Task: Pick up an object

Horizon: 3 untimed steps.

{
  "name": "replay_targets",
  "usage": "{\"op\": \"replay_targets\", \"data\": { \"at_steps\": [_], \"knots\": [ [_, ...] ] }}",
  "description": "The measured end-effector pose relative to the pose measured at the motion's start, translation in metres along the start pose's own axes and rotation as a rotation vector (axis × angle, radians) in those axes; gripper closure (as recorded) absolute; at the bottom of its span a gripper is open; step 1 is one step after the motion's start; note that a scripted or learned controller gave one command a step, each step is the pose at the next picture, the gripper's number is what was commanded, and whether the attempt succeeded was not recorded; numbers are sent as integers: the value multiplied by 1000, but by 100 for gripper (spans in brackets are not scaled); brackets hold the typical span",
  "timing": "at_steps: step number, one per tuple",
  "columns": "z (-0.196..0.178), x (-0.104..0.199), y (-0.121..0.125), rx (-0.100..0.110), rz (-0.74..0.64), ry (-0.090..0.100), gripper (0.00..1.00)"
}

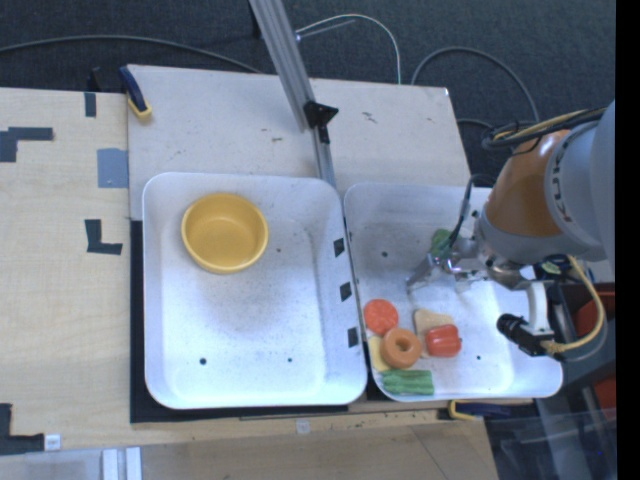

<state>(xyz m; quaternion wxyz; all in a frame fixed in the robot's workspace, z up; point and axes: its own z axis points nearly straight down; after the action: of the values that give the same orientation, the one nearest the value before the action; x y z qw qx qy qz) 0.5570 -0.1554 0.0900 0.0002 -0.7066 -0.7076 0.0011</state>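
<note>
My gripper hangs low over the middle of the right bin, open, with nothing between its fingers. A small green object lies just behind it, partly hidden by the wrist. In the near part of the bin sits a cluster of toy foods: a red tomato, an orange ring, a red pepper, a beige piece, a yellow piece and a green piece. The cluster lies a short way in front of the gripper, apart from it.
The left bin holds a yellow bowl at its far left. A grey metal pole slants across the bench behind the bins. The arm's orange band and its cables overhang the right bin's right side.
</note>
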Motion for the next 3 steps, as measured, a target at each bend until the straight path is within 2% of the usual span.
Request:
{"op": "replay_targets", "data": {
  "at_steps": [1,3],
  "knots": [
    [-11,1,0,2,-1,2,100],
    [-113,8,19,-6,-1,0,100]
  ]
}}
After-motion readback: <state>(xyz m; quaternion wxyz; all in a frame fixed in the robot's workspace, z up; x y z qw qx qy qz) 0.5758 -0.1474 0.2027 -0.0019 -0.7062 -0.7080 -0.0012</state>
